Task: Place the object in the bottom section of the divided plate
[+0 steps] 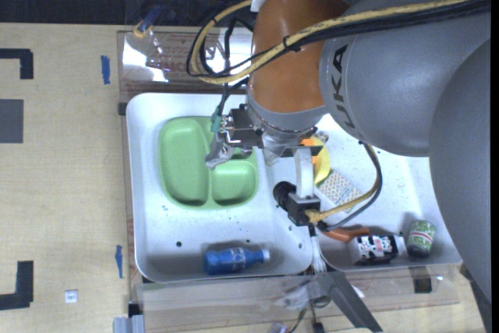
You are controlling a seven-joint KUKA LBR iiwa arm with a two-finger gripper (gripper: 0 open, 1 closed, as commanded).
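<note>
The green divided plate lies in the left white bin, with one large section on its left and a smaller section at its lower right. My gripper hangs over the plate's right side, above the ridge between the sections, and hides the upper right part. No object can be made out in the gripper from this angle. A blue bottle lies on its side near the left bin's front wall, well apart from the gripper.
The right bin holds a yellow piece, a patterned packet, an orange item, a black-and-white item and a green ball. The arm's orange band and grey body cover much of the right bin.
</note>
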